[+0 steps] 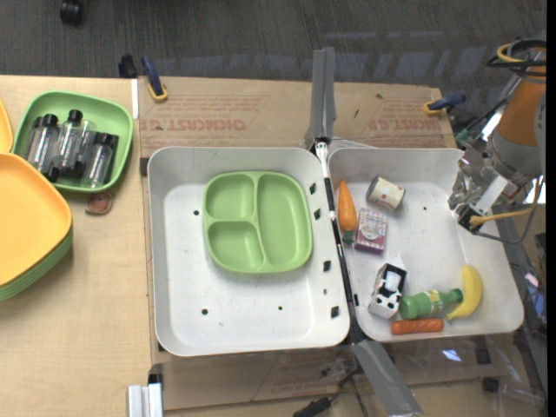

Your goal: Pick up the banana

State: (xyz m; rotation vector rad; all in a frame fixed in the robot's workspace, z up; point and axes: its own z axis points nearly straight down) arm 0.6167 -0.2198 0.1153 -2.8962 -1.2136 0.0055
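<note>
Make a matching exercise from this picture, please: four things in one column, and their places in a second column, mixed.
Things:
1. banana
2. green divided plate
3. carrot
4. gripper

Places:
A. in the left bin
B. right bin, near its front right corner
C. over the right bin's right rim
D. right bin, along its left wall

Right pairs: 1-B, 2-A, 3-D, 4-C
</note>
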